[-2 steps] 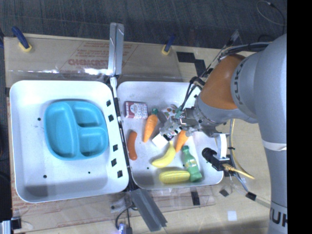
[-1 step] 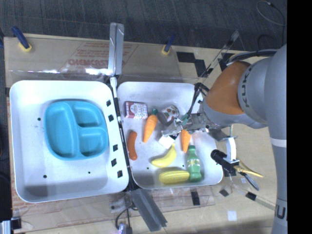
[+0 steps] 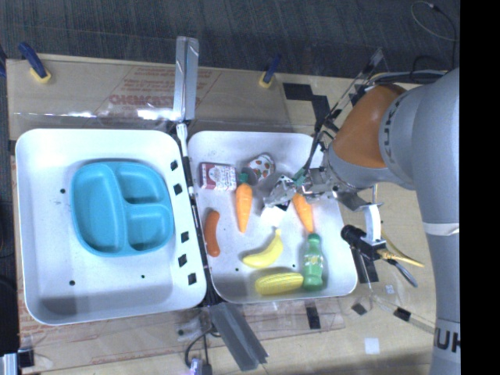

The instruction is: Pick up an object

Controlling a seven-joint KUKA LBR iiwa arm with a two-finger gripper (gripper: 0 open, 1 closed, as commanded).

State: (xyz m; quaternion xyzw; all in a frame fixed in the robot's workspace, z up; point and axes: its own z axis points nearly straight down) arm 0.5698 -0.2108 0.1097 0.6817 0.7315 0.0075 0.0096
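Observation:
My gripper reaches in from the right and sits low in the upper middle of the right bin. It lies between two carrots: one just to its left, one touching its right side. A round patterned object and a maroon and white carton lie just above and to its left. Lower in the bin are a banana, a green bottle, a yellow corn-like piece and an orange sausage shape. I see nothing lifted.
The left bin holds a blue divided tray. A metal divider bar rises between the bins at the back. The arm's grey body and orange band hang over the right bin's right rim.

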